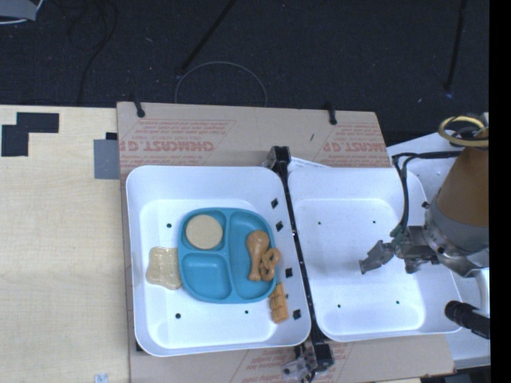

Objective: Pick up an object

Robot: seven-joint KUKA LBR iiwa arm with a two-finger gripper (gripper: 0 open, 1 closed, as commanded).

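Tan pretzel-shaped toy lies in the blue sectioned plastic tray (left white bin). We see the gripper over the right white bin; claw state, we cannot tell.

Both bins, the left bin and the right bin, look like smooth, glossy white plastic. The blue tray at the left bin's centre is smooth plastic too. Under them lies matt brown cardboard; at nine o'clock, pale wood-grain bench.
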